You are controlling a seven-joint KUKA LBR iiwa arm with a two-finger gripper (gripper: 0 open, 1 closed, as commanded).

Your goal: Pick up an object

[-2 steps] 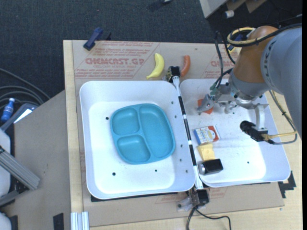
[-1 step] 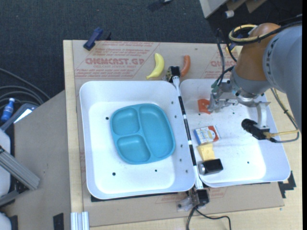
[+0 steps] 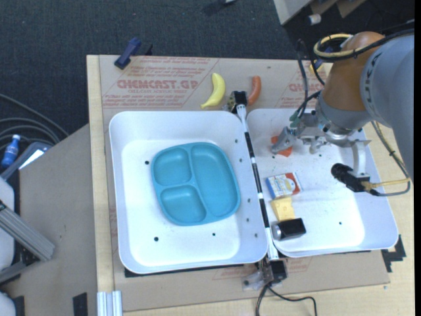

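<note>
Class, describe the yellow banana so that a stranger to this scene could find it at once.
Start at the left white bin holding the blue divided plate. Just beyond that bin's far rim, on the brown board, lies the banana. It is yellow and curved, unlike the orange carrot-like piece beside it.

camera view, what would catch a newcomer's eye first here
The blue divided tray lies alone in the left bin. The grey arm with its orange band reaches over the right bin, its pincer low above a small orange piece. A yellow banana sits behind the bins.

Robotics lab: bench (image 3: 158, 78), white bins (image 3: 125, 196), loose cables (image 3: 26, 120).
</note>
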